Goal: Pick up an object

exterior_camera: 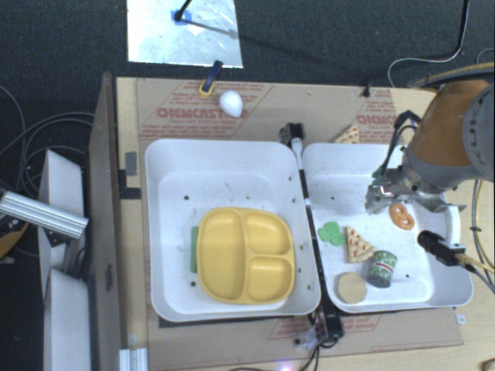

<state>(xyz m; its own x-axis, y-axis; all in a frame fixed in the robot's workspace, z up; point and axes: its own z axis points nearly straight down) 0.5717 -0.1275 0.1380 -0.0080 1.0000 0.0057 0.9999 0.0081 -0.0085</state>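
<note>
The right bin [332, 168] holds a brown pretzel [401, 216], a green leafy piece [331, 233], a pizza slice [357, 245], a small green can [380, 269] and a round tan cookie [352, 287]. My gripper [380, 198] hangs low over the right bin's upper middle, just left of the pretzel. The grey arm with its orange band [456, 122] comes in from the right above it. Nothing shows between the fingers.
The left bin [166, 207] holds a yellow divided tray [246, 255] with a green strip [194, 249] at its left side. A white egg-like ball [231, 103] and a second pizza slice [348, 135] lie on the cardboard behind the bins. Cables run at both sides.
</note>
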